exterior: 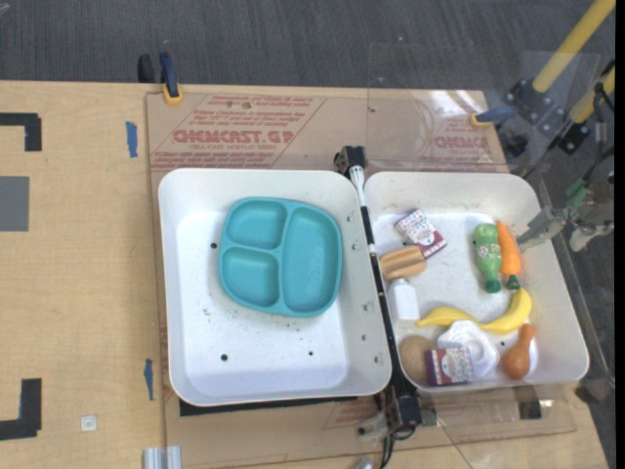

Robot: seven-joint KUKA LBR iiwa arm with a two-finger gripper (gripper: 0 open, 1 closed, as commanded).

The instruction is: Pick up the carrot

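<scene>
Where the right bin (pixel 557 291) meets its far right rim, the gripper (pixel 547 225) sits blurred, so its grip cannot be told. The carrot (pixel 508 249) lies nearby, touching the green toy (pixel 486 252).

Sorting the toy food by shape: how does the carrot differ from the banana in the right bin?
The carrot is orange, straight and lies nearly upright in the view; the banana is yellow, curved and lies crosswise below it. The carrot touches a green toy; the banana doesn't. Both rest in the right bin.
</scene>
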